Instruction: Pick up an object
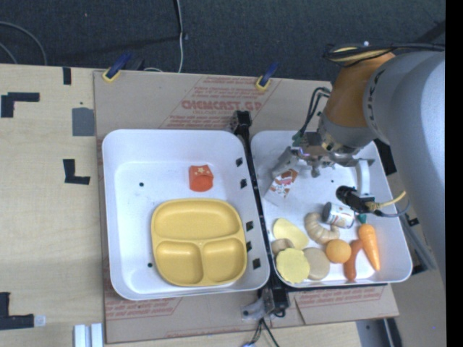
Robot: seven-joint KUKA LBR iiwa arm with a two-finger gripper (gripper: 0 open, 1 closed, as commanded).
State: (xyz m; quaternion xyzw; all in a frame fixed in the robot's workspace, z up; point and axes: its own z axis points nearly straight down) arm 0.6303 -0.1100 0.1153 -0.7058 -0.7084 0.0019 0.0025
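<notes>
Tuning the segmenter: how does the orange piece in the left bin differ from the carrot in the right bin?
The orange piece is short and blocky; the carrot is long and tapered. The orange piece lies apart from the yellow tray; the carrot sits packed among other play food at the right bin edge. The orange piece looks redder. Both are small and orange.

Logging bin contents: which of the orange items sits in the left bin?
The small orange-red piece, alone just above the yellow divided tray. The carrot and the round orange ball lie in the right bin.
</notes>
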